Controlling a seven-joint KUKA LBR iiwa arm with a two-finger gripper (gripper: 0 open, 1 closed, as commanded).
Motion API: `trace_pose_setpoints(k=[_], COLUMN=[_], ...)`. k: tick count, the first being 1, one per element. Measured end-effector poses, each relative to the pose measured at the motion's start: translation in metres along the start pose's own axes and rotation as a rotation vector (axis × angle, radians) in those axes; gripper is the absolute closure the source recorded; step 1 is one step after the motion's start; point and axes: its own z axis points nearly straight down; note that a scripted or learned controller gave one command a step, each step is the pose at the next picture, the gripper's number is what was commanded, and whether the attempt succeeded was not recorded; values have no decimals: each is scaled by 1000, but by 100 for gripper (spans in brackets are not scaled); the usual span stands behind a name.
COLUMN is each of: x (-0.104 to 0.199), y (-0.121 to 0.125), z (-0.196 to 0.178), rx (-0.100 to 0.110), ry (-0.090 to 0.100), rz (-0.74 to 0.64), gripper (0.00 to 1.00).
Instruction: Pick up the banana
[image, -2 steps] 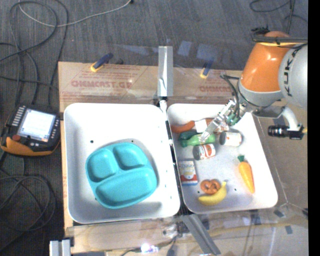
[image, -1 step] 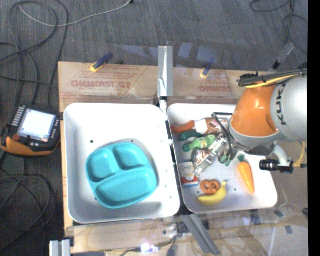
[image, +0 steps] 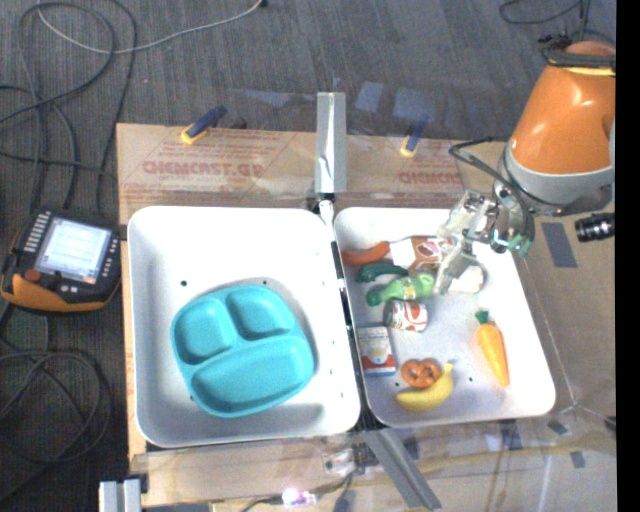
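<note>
The yellow curved banana lies near the front edge of the right shallow white bin, touching a brown pretzel just behind it. An orange carrot with a green top lies to its right, well apart. The grey arm's tool hangs over the back of this bin, above a green vegetable and a small red-and-white can. The left shallow white bin holds a turquoise divided plastic tray. Both bins sit on the desk.

Yellow banana, orange carrot, turquoise tray, white bins, brown pretzel
</note>
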Motion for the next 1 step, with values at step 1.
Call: trace_pose_setpoints(k=[1], x=[54], y=[-13], z=[112], rx=[1], ry=[1], rz=[-32], gripper=[0])
